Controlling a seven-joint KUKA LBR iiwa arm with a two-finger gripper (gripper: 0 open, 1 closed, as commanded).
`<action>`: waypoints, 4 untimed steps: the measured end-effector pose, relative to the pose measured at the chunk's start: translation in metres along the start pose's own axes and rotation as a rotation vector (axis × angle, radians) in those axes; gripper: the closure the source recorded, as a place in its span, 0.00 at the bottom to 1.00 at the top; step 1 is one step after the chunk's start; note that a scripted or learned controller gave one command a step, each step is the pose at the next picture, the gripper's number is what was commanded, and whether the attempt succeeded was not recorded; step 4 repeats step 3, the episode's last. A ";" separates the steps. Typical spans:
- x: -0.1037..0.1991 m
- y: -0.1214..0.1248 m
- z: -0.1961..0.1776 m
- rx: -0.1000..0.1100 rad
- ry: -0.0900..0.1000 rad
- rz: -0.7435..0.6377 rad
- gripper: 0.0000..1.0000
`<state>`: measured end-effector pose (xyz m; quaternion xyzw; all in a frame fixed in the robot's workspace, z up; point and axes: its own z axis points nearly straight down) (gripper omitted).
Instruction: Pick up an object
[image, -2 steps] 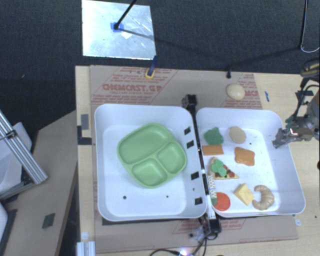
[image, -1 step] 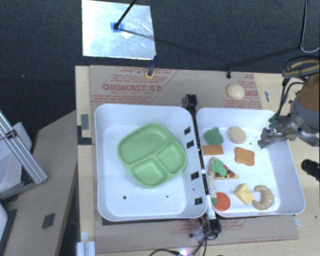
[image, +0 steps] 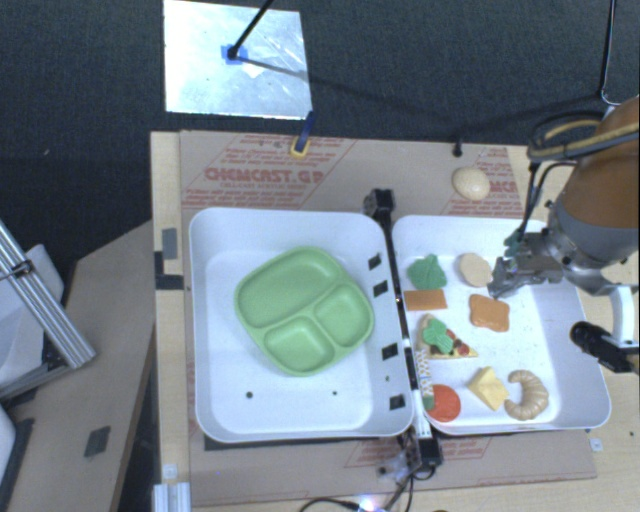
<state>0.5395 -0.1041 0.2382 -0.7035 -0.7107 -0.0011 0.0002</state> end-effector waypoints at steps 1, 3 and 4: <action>0.055 -0.018 -0.004 0.000 0.000 0.000 1.00; 0.126 -0.046 0.009 0.003 -0.001 0.003 1.00; 0.126 -0.046 0.009 0.003 -0.001 0.003 1.00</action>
